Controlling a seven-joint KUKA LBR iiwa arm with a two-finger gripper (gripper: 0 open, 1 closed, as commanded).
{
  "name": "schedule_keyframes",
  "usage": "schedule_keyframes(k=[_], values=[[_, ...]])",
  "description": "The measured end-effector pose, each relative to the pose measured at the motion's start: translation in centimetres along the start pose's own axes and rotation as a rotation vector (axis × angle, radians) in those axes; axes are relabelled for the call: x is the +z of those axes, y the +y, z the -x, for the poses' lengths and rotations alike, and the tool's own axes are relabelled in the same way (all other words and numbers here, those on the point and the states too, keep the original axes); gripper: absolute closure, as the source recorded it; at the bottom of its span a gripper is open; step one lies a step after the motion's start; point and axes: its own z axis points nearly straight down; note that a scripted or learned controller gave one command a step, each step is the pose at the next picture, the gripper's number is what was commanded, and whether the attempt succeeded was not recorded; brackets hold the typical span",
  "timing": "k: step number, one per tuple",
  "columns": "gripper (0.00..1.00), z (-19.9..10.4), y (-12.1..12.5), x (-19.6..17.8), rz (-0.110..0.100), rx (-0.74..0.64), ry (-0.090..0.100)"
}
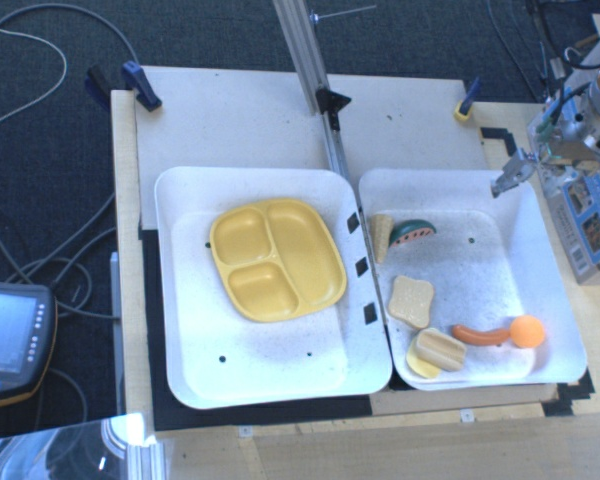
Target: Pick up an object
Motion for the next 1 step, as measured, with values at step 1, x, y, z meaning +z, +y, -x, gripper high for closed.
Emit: schedule_keyframes(k=[1], values=[[0.00, 0.00, 0.00, 0.00, 0.000, 0.000, 0.000]])
